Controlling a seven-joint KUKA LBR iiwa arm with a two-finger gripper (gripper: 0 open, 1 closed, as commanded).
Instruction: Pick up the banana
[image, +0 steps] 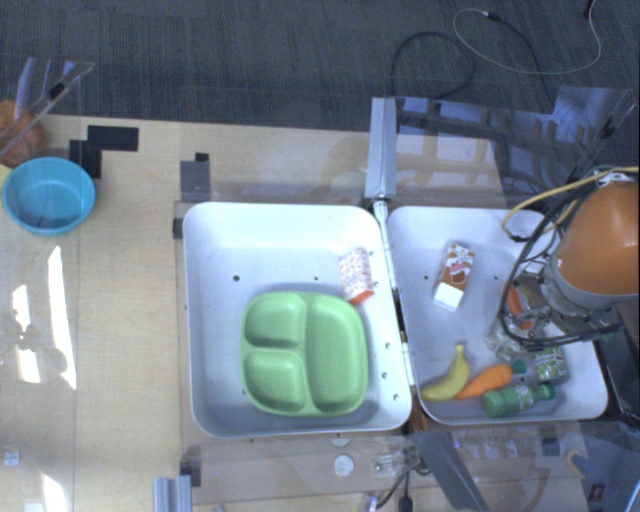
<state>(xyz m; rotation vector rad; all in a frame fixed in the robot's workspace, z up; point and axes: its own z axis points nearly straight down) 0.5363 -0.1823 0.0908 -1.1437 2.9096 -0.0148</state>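
Camera view: the banana (449, 378) lies near the front edge of the right bin (420, 240), toward its left corner, curving up at its right end. A carrot (486, 381) lies just beside it on the right, its tip touching or nearly touching the banana. A green bottle (516, 398) lies in front of the carrot. A small carton (455, 274) rests farther back in the same bin. The arm (600, 245) hangs over the right side of that bin, with its gripper (520, 335) low above the bin floor behind the carrot; whether its jaws are wide or narrow cannot be told. The left bin (215, 300) holds a green tray (304, 352) and a snack packet (355, 275). A blue bowl (48, 195) sits on the bench at far left.
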